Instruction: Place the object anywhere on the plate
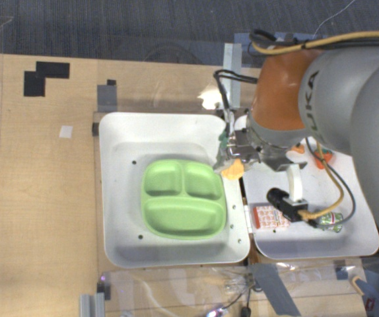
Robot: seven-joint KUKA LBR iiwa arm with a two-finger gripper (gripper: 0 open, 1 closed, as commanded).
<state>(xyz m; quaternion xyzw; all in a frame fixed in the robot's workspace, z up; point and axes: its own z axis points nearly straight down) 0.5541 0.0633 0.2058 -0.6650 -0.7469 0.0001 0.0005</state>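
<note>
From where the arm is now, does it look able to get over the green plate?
Probably yes. The gripper hangs at the left bin's right edge, right beside the green plate, with a small orange object at its tip. Nothing stands between them.

green plate (183,200), white bins (120,177), perhaps orange object (232,171)

My one camera sits fixed above the surface (37,197), looking down at a slant on both white bins (120,243), fairly close; the arm (348,91) enters from the frame's right.
</note>
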